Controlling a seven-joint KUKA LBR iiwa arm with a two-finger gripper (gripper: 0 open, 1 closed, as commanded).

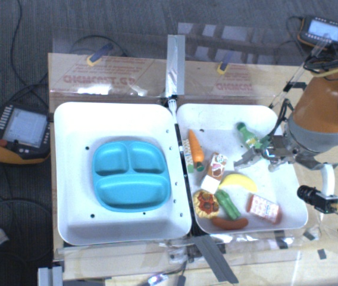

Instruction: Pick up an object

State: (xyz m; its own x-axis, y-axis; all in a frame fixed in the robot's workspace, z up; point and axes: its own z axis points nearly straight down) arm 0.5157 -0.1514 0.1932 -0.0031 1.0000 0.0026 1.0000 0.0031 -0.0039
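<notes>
Fingers on my gripper read as spread apart, pointing left over the right bin, and I see nothing between them. Just up and left of the tips lies a small green bottle-like toy, close but not visibly touched. Just below the tips sits the yellow banana, with a small printed carton to its left.

Further out along the bin's left wall lies an orange carrot; toward the front are a pizza slice, a green pepper-like piece, a red sausage and a red packet. A blue divided tray sits in the left bin.

I judge this as the approach step: nothing is lifted yet. The green toy looks like the nearest candidate, small, rounded and lying on its side, so I'd expect it to roll. My next move calls for centring over it, descending, then closing.
</notes>
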